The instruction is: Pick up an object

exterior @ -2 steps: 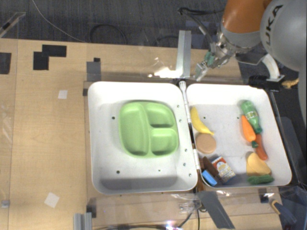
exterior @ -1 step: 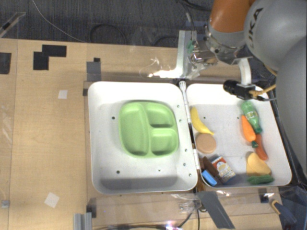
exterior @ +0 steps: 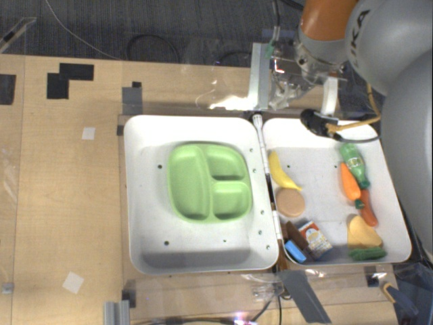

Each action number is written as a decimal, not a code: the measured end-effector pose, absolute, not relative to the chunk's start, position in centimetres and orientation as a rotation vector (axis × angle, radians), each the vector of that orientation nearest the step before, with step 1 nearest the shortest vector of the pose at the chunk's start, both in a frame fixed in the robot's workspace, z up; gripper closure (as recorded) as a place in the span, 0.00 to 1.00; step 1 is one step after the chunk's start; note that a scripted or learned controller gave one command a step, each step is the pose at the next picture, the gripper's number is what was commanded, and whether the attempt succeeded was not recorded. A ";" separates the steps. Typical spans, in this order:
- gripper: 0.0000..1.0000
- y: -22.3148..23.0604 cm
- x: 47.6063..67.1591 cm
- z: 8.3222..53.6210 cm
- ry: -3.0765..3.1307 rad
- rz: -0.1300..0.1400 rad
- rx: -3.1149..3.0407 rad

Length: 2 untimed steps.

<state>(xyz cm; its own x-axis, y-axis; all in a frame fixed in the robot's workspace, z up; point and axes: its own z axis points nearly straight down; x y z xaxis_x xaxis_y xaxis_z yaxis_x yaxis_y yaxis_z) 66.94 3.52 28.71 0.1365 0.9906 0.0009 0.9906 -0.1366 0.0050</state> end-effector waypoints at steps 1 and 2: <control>1.00 -5.0 65.4 30.3 2.219 0.005 2.216; 1.00 1.2 62.5 23.6 2.136 0.000 2.307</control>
